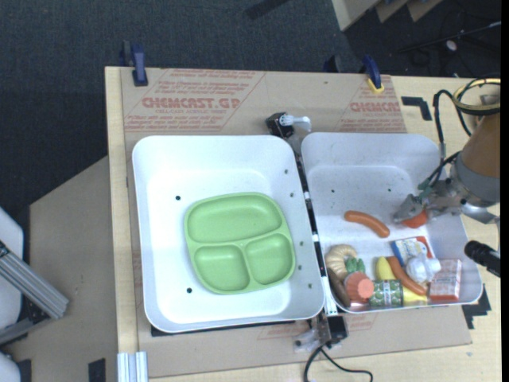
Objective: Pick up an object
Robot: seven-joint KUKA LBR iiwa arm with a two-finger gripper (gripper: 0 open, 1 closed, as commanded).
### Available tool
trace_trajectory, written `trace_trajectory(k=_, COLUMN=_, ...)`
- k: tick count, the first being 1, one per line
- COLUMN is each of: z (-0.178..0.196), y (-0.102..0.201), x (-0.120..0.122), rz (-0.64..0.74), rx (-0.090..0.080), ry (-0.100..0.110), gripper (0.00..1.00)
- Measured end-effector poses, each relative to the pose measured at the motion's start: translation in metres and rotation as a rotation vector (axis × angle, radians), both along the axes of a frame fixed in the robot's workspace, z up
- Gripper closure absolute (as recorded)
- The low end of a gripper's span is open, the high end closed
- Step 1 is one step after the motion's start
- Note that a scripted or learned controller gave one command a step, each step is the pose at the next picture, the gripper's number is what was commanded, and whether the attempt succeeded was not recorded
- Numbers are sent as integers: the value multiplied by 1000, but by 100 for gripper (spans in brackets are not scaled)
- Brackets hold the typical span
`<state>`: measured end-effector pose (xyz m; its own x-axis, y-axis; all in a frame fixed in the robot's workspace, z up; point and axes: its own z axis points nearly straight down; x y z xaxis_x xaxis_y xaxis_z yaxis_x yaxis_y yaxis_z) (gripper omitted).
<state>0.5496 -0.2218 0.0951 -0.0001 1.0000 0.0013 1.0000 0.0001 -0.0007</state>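
My gripper (pixel 415 208) reaches in from the right and hangs low over the right side of the right bin (pixel 358 161). A small red-orange object (pixel 415 221) lies directly under its tip, partly hidden by it. An orange sausage-shaped piece (pixel 367 223) lies alone just left of the gripper. Along the bin's front edge sits a pile of toy food: a tan bagel (pixel 342 257), a red piece (pixel 359 287), a green bottle (pixel 387 294), a yellow piece (pixel 387 268), a white packet (pixel 413 251) and a red-and-white pack (pixel 446 280).
The left bin (pixel 159 173) holds a green divided plate (pixel 238 241). A black-and-white fitting (pixel 286 123) sits behind the seam between the bins. Blue clamps (pixel 139 64) (pixel 372 74) grip the board's far edge. Cables (pixel 457 110) loop at the right.
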Motion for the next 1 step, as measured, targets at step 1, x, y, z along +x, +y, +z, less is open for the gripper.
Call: trace_trajectory(k=1, z=28, y=94, x=-6, rz=8, rx=4, ry=1, gripper=100)
